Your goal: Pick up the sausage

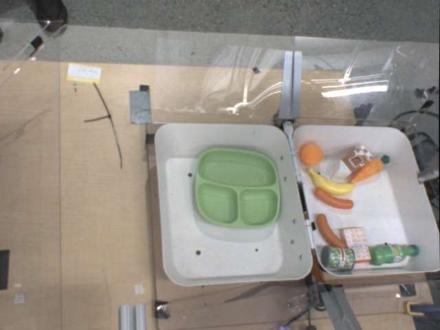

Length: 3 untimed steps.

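Two sausages lie in the right bin. One sausage is orange-red and lies just below the banana. A second, darker sausage lies near the bin's left wall, slanting down toward the green bottle.
The left bin holds a green three-compartment plate. In the right bin there are also an orange, a carrot, a small carton and a pink box. Cables hang at the right edge.
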Each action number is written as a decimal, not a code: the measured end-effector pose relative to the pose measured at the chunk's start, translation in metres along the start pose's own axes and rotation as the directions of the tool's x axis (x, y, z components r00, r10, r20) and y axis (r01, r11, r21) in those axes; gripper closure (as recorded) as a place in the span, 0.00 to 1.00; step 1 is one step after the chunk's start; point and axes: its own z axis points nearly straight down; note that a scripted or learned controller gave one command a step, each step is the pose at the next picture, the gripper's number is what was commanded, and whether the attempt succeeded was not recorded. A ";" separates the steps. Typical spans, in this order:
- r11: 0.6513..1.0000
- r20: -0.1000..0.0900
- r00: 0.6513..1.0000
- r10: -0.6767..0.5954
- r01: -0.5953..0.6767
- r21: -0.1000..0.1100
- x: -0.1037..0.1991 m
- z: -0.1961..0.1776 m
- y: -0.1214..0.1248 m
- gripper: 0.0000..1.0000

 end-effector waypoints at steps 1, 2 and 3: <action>0.998 -0.002 0.998 0.070 -0.070 0.004 0.028 0.132 -0.044 0.00; 0.930 0.000 0.930 0.368 -0.368 0.004 0.032 0.189 0.024 0.00; 0.901 -0.002 0.901 0.433 -0.433 0.003 0.110 0.188 0.072 0.00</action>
